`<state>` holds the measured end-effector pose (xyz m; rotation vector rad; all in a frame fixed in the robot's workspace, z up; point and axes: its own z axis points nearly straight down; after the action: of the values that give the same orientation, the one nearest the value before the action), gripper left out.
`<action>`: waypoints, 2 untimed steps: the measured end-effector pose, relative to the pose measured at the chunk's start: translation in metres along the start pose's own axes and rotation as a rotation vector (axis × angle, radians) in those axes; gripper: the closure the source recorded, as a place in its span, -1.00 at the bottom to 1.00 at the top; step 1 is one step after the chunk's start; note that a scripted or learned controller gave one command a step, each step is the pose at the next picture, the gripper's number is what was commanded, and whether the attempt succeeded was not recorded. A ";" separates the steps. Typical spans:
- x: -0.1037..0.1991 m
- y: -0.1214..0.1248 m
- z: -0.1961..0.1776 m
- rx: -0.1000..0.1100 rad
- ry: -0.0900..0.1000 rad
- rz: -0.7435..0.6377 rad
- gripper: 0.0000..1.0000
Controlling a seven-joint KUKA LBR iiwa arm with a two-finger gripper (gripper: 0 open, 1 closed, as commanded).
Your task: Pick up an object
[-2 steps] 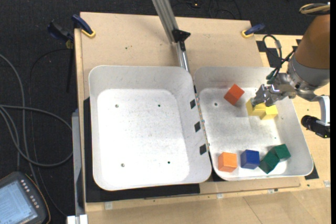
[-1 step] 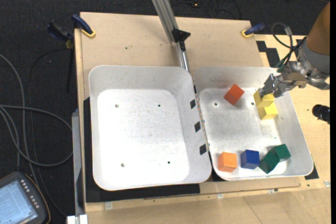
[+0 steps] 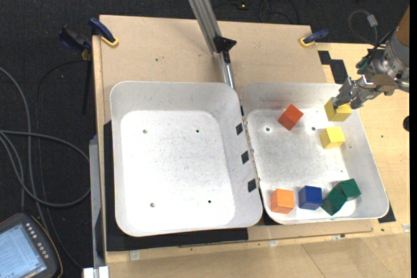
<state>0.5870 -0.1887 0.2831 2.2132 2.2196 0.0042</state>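
bench (image 3: 169, 42): tan board on dark floor, clamps at its far corners.
left bin (image 3: 130, 159): white, speckled, sits beside its twin.
right bin (image 3: 371, 169): white, holds the scattered blocks.
arm (image 3: 399, 55): reaches in from the right over the right bin's far corner.
gripper (image 3: 344, 101): fingers closed around a yellow block (image 3: 338, 112), raised at the bin's far right edge.
other blocks: second yellow block (image 3: 333, 137) just beneath; tilted orange block (image 3: 290, 116) mid-bin; orange cube (image 3: 282, 200), blue block (image 3: 311, 197) and green blocks (image 3: 342, 195) along the near wall.
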 end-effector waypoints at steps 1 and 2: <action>0.061 -0.010 0.008 0.009 0.005 -0.005 1.00; 0.110 -0.009 0.007 0.008 0.005 -0.005 1.00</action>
<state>0.5783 -0.0787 0.2758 2.2142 2.2316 0.0007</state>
